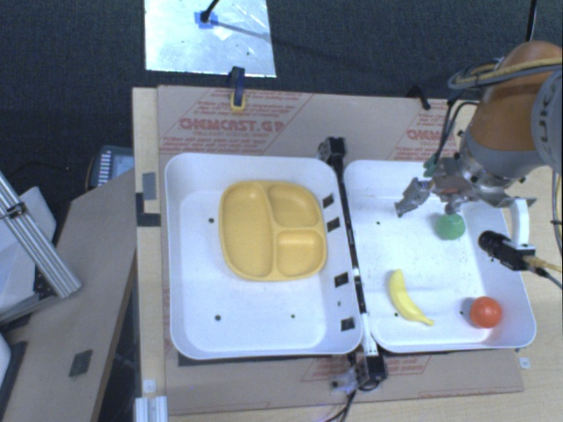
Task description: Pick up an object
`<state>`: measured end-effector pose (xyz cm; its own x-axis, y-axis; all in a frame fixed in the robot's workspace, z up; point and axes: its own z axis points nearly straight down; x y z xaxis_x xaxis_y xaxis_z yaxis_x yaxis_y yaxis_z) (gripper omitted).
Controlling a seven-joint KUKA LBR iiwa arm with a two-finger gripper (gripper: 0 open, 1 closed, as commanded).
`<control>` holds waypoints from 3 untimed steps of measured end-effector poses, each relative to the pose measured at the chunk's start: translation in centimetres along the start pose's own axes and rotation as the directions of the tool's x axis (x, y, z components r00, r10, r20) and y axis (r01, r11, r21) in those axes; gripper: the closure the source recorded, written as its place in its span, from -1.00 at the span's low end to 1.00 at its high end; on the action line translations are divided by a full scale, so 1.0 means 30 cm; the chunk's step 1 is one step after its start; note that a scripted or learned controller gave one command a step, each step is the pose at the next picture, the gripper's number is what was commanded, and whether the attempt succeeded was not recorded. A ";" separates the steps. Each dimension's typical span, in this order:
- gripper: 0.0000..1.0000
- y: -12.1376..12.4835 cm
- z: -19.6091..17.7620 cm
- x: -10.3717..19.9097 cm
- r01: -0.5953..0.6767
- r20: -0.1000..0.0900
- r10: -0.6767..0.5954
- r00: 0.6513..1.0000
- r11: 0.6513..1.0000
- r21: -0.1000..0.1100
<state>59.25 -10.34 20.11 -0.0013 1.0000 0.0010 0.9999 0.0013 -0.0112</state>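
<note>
In the right bin point(387, 183) lie a green ball point(451, 227) near the back right, a yellow banana point(408, 298) toward the front, and an orange-red ball point(485, 311) in the front right corner. My gripper point(432, 202) hangs over the back of this bin, just left of and above the green ball. Its fingers are spread open and nothing sits between them. One fingertip point(408, 202) points down to the left. The other is right at the top of the green ball.
A yellow divided plate point(271, 229) rests in the left bin point(189, 262). A black divider with clips point(346, 244) runs between the bins. A black part on the arm point(501, 250) overhangs the right bin's right side.
</note>
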 end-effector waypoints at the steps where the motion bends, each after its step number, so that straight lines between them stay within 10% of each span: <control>1: -1.00 0.009 -0.022 0.000 0.002 0.001 -0.002 1.000 1.000 -0.012; 3: -1.00 0.053 0.343 0.028 0.004 0.000 -0.004 1.000 1.000 -0.009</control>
<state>60.73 -9.48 9.79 -0.0048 1.0000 0.0007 1.0000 0.0048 -0.0021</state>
